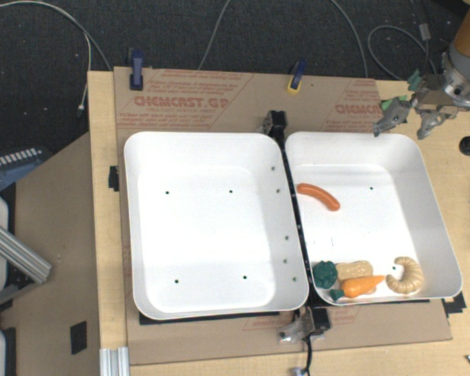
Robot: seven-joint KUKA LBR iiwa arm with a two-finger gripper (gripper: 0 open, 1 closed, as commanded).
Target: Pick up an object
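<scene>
camera view: looking down on a tan cardboard-topped bench (pixel 219 92) with red print on it, dark carpet and loose cables behind

near corner, right bin (pixel 439 233): little pile along the near wall, with a green piece (pixel 324 273), a beige piece (pixel 354 269), an orange carrot-ish piece (pixel 362 286) and a curled tan croissant-looking thing (pixel 406 275)

mid right bin: orange sausage (pixel 319 197), smooth, slightly curved, lying alone, long axis slanting from far-left to near-right

left bin (pixel 211 225): plain white, a few dark dots on the floor

far edge: two clamps, blue (pixel 135 67) and yellow-blue (pixel 297 76)

pincer (pixel 407 120): hovering past the right bin's far-right corner, fingers spread wide, nothing between them
</scene>
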